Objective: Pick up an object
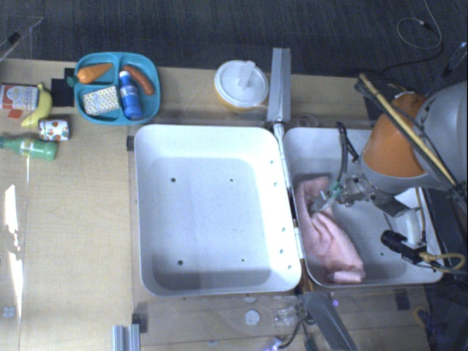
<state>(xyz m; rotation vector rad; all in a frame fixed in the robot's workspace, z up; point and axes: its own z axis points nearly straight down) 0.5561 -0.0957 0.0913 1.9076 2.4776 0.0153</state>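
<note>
A pink cloth point(327, 229) lies crumpled along the left side of the right bin point(380, 265). My gripper point(330, 196) reaches in from the right and hangs low over the cloth's upper part, close to or touching it. The grey arm with its orange band point(391, 146) stands above the bin's right half. From this angle I cannot make out whether anything sits between the fingertips.
The left bin point(212, 210) sits beside the right one, with a metal divider post point(278, 86) behind them. A white lidded cup point(241, 85), a blue tray point(117, 86) of toy food, a banana point(40, 107) and a green bottle point(29, 148) lie on the bench at left.
</note>
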